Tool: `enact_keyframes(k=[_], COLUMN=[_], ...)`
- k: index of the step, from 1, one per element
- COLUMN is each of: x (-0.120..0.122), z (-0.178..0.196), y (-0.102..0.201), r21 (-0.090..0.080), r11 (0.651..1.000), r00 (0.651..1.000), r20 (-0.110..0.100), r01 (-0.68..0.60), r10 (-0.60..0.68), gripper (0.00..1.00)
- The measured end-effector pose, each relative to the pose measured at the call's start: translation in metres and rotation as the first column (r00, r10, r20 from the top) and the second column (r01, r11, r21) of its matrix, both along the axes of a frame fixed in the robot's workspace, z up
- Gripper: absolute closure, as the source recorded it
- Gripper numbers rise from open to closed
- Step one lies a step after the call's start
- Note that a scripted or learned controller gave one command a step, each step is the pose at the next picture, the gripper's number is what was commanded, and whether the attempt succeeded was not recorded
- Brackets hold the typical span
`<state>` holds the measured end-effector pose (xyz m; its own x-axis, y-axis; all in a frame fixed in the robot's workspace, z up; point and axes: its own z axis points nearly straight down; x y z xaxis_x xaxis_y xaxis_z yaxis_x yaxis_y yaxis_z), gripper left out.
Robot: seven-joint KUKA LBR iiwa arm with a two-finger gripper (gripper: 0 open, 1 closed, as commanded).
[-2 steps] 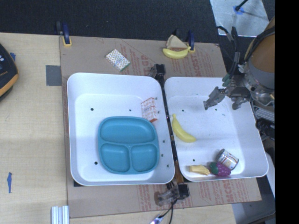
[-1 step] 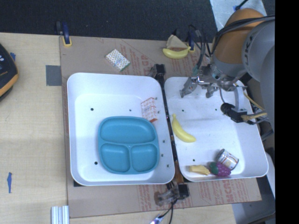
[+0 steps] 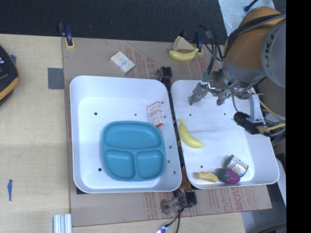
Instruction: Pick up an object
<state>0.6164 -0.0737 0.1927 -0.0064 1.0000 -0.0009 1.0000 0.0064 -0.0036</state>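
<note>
Your hand [image 3: 209,94] hovers wide open and empty over the right bin's [image 3: 260,176] far end, poised to descend. The nearest pickable thing, the banana [image 3: 189,136], lies below-left of it, against the dividing wall.

bench [image 3: 34,144]: tan, left of frame | cardboard sheet [image 3: 141,57]: under both bins | patterned packet [image 3: 122,61]: upper centre, on cardboard | blue clamp [image 3: 68,35]: upper left | black-and-orange device [image 3: 6,74]: left edge, possibly a scanner | grey tape patch [image 3: 55,78]: left
</note>
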Motion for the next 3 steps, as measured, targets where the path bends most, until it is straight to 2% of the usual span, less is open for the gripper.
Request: enact_keyframes(k=[1, 2, 3], x=[0.000, -0.024, 0.023], z=[0.010, 0.011, -0.001], y=[-0.001, 0.036, 0.073], r21=[-0.001, 0.000, 0.000], r11=[1.000, 1.000, 1.000], r00=[1.000, 1.000, 1.000], r20=[-0.003, -0.001, 0.000], r01=[-0.001, 0.000, 0.000], r10=[0.001, 0.000, 0.000], gripper=[1.00, 1.00, 1.00])
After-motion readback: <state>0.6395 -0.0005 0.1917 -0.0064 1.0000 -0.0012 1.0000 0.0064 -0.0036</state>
